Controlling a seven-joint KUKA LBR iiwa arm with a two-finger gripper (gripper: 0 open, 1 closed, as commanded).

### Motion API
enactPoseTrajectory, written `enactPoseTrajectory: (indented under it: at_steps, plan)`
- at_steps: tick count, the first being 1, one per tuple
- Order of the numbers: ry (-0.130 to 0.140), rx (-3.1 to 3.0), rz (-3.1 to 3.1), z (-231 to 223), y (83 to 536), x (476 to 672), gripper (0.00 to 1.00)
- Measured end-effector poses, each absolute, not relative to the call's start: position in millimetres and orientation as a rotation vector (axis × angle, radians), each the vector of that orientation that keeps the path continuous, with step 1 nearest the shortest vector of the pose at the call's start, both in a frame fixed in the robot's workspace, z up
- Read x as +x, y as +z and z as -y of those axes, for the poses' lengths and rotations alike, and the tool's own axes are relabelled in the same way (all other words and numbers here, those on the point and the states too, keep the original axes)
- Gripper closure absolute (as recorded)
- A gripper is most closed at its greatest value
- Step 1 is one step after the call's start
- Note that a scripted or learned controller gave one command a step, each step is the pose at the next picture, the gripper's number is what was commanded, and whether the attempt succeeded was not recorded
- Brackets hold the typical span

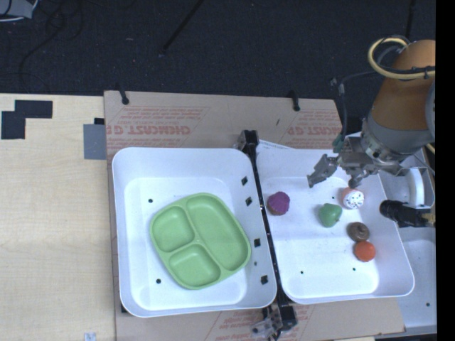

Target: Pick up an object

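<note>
Five small objects lie loose in the right bin (398,275), none lifted, while the jaws (340,170) hover above, apparently spread open and holding nothing.

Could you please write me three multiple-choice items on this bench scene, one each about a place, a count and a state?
1. Where does the green divided plate lie?
A. In the left bin
B. In the right bin
C. On the bench outside the bins

2. How many small objects lie in the right bin?
A. Two
B. Five
C. Eight

3. What is between the gripper's fingers?
A. The purple object
B. The orange ball
C. Nothing

Answers:
1. A: the plate rests on the floor of the left bin.
2. B: purple object, green object, white spotted ball, brown object, orange ball.
3. C: the gripper hangs spread above the bin, apart from every object.
</note>
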State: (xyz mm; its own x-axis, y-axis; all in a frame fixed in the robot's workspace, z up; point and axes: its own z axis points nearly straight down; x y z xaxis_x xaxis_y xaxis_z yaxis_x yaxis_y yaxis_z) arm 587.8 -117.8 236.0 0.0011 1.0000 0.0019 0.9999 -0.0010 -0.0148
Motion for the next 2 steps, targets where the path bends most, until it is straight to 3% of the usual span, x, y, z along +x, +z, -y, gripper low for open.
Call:
enactPoseTrajectory:
  at_steps: [1, 2]
  plan:
    - [0.001, -2.22, 2.222, 117.9, 243.4, 590.1, 0.0]
    - [0.007, -2.217, 2.218, 116.0, 179.8, 592.5, 0.0]
